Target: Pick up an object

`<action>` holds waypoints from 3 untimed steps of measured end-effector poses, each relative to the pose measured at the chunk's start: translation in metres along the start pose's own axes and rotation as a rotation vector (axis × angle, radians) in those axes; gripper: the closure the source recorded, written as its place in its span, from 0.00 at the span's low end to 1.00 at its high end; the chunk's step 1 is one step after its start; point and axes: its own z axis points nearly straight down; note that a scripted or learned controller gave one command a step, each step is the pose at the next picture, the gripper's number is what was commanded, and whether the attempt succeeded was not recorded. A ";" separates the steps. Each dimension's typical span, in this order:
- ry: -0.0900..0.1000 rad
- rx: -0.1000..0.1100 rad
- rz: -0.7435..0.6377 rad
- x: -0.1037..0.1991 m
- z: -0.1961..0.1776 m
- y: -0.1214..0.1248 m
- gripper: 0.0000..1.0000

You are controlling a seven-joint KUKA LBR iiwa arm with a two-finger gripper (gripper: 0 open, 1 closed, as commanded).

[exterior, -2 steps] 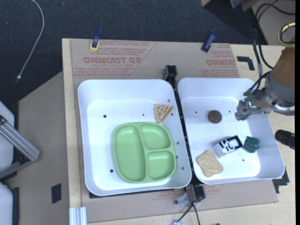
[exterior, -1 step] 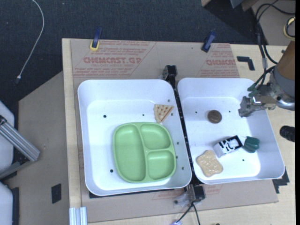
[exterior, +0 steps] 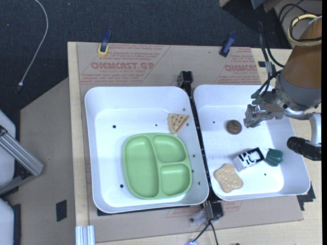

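Observation:
The right bin [exterior: 214, 98] holds a small round brown object [exterior: 234, 127], a white and black block [exterior: 248, 158], a teal object [exterior: 274, 157] beside that block, and a tan toast-shaped piece [exterior: 228, 178] near the front. My gripper [exterior: 252, 117] hangs over the right bin's upper right part, just right of the round brown object. Nothing shows between its fingers. The arm's grey wrist and orange band come in from the right above it.
The left bin [exterior: 102, 106] holds a green divided plate [exterior: 156, 165] and a tan waffle-like wedge [exterior: 177, 121] near its right wall. A black clip [exterior: 185, 78] sits where the bins meet at the back. Blue clamps [exterior: 227, 45] hold the cardboard base.

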 end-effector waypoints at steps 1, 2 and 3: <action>0.001 0.003 0.000 0.054 0.015 0.003 1.00; 0.000 0.003 0.000 0.111 0.023 -0.001 1.00; 0.000 0.000 -0.001 0.168 0.021 -0.005 1.00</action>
